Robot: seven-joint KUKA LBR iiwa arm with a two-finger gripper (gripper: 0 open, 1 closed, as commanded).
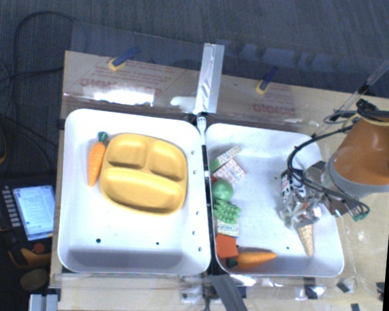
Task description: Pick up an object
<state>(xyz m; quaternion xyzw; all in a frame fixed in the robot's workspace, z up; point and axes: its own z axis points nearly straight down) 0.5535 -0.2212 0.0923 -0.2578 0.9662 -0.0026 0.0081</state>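
Dark grey carpet floor (pixel 160 11), pale wooden bench (pixel 368 271), black cables (pixel 26 53)

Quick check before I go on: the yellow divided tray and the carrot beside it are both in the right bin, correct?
Not quite. In the camera view the yellow divided tray and the carrot beside it lie in the left bin, not the right one. The carrot does lie beside the tray, on its left.
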